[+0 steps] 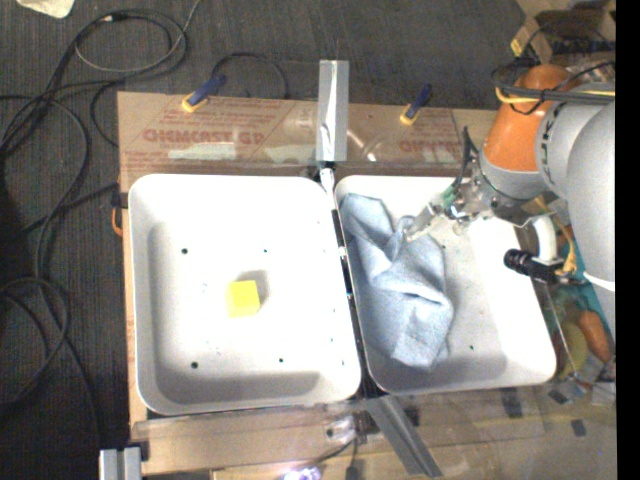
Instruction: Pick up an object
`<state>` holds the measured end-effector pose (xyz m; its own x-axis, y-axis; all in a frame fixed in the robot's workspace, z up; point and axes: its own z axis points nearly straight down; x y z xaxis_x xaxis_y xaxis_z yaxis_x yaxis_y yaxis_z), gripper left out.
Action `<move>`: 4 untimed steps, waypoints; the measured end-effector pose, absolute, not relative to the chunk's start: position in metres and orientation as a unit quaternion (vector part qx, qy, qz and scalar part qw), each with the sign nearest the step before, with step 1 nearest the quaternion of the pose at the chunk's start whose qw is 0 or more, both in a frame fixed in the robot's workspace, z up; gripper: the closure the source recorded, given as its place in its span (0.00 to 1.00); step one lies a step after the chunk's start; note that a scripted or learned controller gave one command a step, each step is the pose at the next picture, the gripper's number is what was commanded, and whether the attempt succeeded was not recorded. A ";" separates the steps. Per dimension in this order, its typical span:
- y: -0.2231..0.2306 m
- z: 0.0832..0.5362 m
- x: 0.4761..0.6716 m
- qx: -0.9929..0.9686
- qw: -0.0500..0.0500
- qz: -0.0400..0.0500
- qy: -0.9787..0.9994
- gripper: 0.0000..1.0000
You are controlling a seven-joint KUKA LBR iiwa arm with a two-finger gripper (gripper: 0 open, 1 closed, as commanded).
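Note:
A crumpled blue-grey cloth (405, 283) lies across the left half of the right bin (500, 338), with a raised fold near its upper middle. My gripper (418, 228) reaches in from the right and its tip meets the cloth at that fold. Whether it has hold of the cloth is unclear from this angle. A small yellow block (243, 298) sits near the middle of the left bin (180, 208), far from the gripper.
The grey arm with its orange band (515, 153) comes in over the right bin's far right corner. A metal post (332, 108) stands behind the seam between the bins. Cables and a rag lie on the dark floor beyond the bench.

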<state>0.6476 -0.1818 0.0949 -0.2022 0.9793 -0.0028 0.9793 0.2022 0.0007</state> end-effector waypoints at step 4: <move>-0.219 0.093 0.577 0.588 0.004 0.005 0.809 0.00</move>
